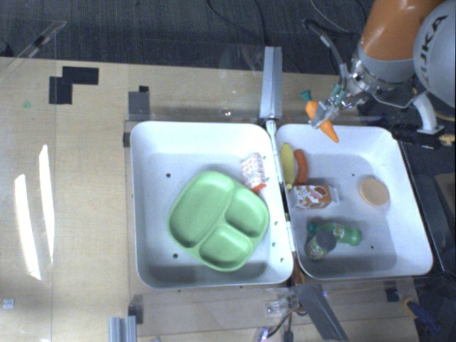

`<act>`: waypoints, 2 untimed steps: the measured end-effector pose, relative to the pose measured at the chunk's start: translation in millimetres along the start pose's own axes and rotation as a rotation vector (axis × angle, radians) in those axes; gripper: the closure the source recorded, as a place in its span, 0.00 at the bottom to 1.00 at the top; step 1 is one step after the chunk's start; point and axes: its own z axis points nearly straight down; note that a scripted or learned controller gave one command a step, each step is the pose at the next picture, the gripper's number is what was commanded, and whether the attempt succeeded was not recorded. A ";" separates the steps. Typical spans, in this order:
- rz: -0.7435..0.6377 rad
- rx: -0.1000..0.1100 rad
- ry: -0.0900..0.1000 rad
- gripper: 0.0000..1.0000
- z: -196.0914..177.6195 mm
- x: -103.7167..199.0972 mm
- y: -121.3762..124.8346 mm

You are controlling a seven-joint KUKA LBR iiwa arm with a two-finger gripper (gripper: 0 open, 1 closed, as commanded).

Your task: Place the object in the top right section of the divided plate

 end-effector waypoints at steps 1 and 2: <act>-0.276 0.002 0.005 1.00 28.1 75.8 -11.2; -0.180 0.004 0.006 1.00 51.4 172.3 -14.0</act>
